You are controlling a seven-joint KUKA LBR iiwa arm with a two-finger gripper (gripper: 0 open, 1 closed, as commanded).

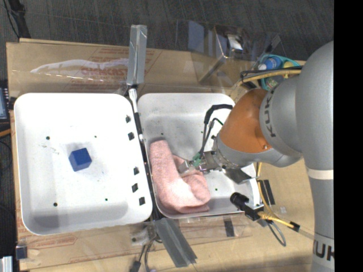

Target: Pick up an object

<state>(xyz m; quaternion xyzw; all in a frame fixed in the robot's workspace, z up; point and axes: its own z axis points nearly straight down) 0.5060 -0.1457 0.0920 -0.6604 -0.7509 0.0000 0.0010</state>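
We note a blue cube (80, 158) in the left bin (34, 118); right bin (170, 109) holds a pink folded towel (170, 180). End effector (199, 162) touching towel; grip state we cannot tell.

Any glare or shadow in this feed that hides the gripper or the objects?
Camera view: the left bin is bright, close to washed out, yet the blue cube stays crisp. Sheen on the clear panel behind the bins. The arm shades the right bin, and the gripper sits dim and slightly soft over the pink towel.
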